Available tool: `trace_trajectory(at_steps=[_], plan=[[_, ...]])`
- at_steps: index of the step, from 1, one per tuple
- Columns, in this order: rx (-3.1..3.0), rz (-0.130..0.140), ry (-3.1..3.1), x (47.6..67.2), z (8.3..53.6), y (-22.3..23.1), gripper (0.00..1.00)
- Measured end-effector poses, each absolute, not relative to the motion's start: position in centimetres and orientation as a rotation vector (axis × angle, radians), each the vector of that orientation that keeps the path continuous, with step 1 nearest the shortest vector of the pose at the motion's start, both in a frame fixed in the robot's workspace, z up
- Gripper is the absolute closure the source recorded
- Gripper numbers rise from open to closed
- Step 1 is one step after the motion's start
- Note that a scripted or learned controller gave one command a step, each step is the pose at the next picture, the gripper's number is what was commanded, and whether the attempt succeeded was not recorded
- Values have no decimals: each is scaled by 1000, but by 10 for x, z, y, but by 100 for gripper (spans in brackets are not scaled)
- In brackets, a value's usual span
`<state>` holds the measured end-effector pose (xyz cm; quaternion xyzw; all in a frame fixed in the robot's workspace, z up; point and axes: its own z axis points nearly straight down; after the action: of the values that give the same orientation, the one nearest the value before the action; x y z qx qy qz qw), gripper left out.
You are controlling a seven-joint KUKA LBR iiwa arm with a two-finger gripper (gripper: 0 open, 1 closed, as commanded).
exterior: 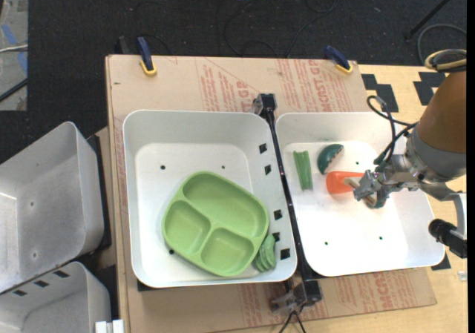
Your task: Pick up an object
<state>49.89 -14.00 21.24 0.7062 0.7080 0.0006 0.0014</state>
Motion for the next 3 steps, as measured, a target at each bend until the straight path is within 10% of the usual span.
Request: trace_trajectory(at_steps=[3], plan=[[2212,3,2230,552,222,13,100]])
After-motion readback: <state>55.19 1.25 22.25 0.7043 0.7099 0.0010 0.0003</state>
